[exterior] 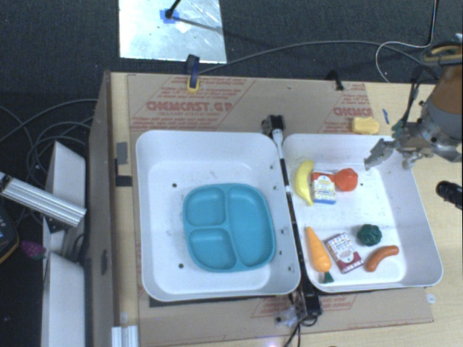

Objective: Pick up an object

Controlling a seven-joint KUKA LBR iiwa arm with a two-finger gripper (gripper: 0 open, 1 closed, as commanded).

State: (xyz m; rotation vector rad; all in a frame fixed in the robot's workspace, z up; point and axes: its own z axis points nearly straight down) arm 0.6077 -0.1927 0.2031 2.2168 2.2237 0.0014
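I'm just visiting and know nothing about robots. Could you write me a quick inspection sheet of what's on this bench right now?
Surface: bench with a brown sheet, two white bins side by side.
Job's things: right bin holds a banana, small carton, tomato, carrot, red box, green piece, sausage.
Clutter: blue divided plate in left bin; yellow block on the bench.
Grippers: gripper above the right bin's far corner, holding nothing.
Cables: several at the left and top.
Surroundings: dark carpet, silvery sheet.

One fixed camera is looking down at a slant from above the surface point(239, 92), taking in both white bins point(217, 150) whole, with the floor lying beyond the surface's far edge.
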